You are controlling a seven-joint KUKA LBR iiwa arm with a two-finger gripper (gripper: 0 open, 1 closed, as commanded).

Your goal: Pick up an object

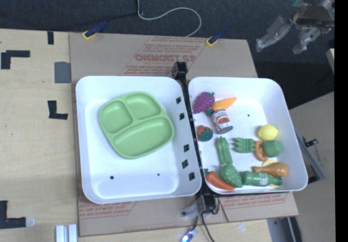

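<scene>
Bench [32,126] carries two white bins w/ cardboard under them. Left bin [89,175] holds just a green tray [137,124], three compartments, sitting toward its upper half. Right bin [272,94] has all the pickable stuff: purple grapes [203,101] and a carrot [224,103] near the top left, a small can [222,120] just below them, a lemon [267,132] at the right w/ a green round piece [273,148] touching its lower side, and a tight clump of green veg [231,173] along the bottom edge. Gripper [288,37] is up at top right, well apart from both bins, outside the bin area; fingers look spread apart and nothing sits between them, though it's small and a bit blurred. So step in hand = approach, not yet over any target. Best bet imo: go for the lemon or the can, since each has some bare bin floor on at least one side, so fingers can straddle w/o snagging neighbours. Avoid the bottom clump, too crowded. Come straight down, centred, close only once fingers are low around the item.
</scene>
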